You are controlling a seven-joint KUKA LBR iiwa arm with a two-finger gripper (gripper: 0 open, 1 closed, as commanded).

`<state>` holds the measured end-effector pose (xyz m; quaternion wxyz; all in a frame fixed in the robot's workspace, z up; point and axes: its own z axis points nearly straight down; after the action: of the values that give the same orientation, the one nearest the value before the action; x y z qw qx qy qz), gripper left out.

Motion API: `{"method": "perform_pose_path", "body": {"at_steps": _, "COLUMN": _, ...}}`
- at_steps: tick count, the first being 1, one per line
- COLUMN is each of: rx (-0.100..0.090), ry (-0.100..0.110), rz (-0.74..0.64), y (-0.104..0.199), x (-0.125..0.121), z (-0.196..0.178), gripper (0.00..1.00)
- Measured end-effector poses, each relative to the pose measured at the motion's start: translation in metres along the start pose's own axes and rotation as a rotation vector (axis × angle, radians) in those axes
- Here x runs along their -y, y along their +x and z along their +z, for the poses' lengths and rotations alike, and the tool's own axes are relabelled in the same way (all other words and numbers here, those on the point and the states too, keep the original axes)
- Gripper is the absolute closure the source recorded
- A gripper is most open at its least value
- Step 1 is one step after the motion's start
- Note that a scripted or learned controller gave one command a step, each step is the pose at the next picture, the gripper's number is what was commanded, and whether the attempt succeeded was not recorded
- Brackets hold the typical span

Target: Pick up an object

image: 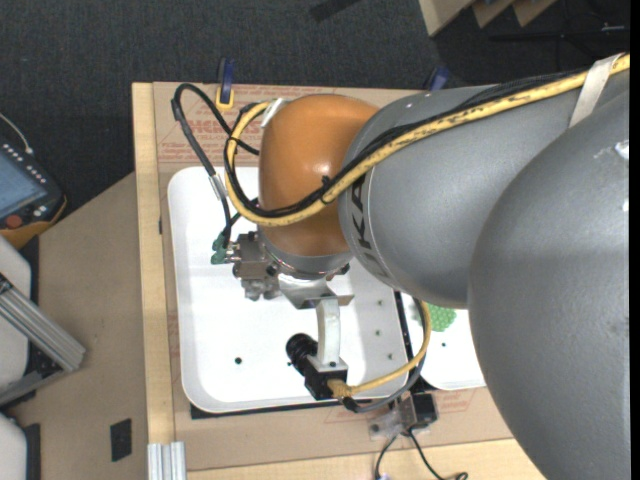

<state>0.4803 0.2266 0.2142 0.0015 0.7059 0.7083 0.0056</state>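
Note:
My arm reaches in from the right and covers much of the left bin [200, 348]. The orange band [300, 168] sits over the bin's middle, and the metal body of the gripper [262, 276] pokes out just under it, low over the bin floor. A small dark green thing [218, 248] shows at the gripper's left edge; I cannot tell whether it is a loose object or part of the tool. A light green object [440, 318] lies in the right bin [450, 368], mostly hidden by the arm.
A white bracket with a black part [318, 356] hangs from the wrist toward the left bin's front edge. Yellow and black cables [235, 158] loop around the orange band. Cardboard edging [150, 268] frames the bins; dark floor lies beyond.

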Motion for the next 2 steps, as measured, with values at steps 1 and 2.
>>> {"method": "perform_pose_path", "body": {"at_steps": 1, "rx": 0.01, "ry": 0.017, "rz": 0.012, "y": -0.074, "x": 0.002, "z": 0.038, "gripper": 1.0}}
{"method": "perform_pose_path", "body": {"at_steps": 2, "rx": -0.001, "ry": -0.002, "rz": -0.003, "y": -0.026, "x": -0.001, "z": -0.094, "gripper": 1.0}}
